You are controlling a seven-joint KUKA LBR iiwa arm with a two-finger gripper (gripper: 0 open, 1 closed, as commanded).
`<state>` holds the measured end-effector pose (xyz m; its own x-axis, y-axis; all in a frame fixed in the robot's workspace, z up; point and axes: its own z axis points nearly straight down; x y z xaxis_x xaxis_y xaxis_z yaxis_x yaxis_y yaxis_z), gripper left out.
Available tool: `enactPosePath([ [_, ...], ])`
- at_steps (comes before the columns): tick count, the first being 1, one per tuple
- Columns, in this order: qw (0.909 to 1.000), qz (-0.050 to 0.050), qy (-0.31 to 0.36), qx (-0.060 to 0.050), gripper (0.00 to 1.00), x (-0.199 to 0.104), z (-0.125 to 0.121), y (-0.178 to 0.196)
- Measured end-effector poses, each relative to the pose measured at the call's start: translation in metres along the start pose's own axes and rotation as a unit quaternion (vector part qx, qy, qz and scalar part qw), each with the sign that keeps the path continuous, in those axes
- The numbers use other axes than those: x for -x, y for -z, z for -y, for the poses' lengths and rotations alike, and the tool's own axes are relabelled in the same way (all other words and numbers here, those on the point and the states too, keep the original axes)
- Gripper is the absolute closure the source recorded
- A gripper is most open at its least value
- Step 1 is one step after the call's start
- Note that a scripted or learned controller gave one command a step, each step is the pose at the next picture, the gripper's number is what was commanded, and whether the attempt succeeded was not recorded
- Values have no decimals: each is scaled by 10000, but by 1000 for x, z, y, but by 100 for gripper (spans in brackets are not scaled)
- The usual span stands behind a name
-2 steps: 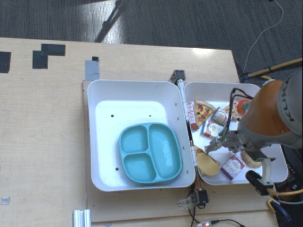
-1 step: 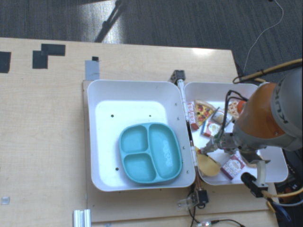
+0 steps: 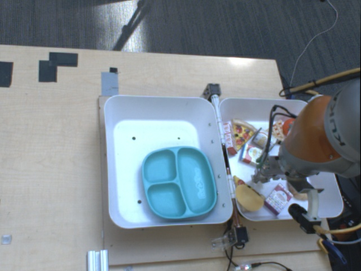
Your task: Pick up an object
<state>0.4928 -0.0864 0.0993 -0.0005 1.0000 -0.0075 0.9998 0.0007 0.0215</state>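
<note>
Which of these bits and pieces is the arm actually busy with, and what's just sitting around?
Part of the job:
- arm, reaching into the right bin
- small objects there: tan piece, red-and-white packet, pizza-print packet

Just lying about:
- blue tray with three compartments, in the left bin
- dark patches on the bench
- cable on the floor

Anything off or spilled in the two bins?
Nothing spilled. The teal three-compartment plastic tray sits slightly rotated in the left white bin. Small packets and a tan round item lie jumbled inside the right white bin.
</note>
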Motion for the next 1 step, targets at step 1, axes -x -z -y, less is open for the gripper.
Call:
enactPosePath([
  [1,10000,1,0,-1,0,0,0,0],
])
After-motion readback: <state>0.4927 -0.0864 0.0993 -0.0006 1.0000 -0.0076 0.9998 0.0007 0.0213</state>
